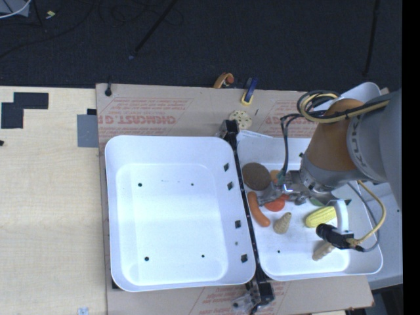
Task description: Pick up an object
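A: Where's the pincer [279,190]?
B: Low in the right bin [367,264], among the toys. Whether it's clenched or released, I cannot tell.
A: And the nearest objects?
B: The brown disc [255,174] just left of it, touching or nearly; the orange carrot [258,212] below-left

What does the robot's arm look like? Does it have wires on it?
The arm is thick, round and grey, with an orange band above the wrist. Yes, it has wires: yellow and black cables loop on top, a black one runs down toward the gripper, and a yellow cable curls beneath. The gripper is small, made of grey metal.
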Controlling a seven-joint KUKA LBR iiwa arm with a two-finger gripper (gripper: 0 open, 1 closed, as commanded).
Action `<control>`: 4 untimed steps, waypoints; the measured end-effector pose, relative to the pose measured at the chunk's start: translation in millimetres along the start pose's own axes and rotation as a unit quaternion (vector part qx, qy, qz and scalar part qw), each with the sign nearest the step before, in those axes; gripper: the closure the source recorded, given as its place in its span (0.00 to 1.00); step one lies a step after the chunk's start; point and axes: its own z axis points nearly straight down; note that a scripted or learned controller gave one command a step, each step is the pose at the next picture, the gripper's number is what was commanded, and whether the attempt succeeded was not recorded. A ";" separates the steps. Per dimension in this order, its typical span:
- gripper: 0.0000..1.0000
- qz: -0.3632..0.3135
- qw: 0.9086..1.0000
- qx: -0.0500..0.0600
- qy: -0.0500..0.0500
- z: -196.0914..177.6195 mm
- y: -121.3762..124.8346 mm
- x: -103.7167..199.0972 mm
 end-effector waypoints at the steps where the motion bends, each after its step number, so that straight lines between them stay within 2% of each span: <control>1: 0.00 0.000 1.000 -0.001 0.000 -3.9 19.6 13.5; 2: 0.00 0.000 1.000 -0.002 -0.001 -4.8 41.7 34.2; 3: 0.00 0.001 1.000 0.002 0.000 -3.5 2.0 34.9; 4: 0.00 0.001 1.000 0.002 0.000 -3.1 -48.1 25.9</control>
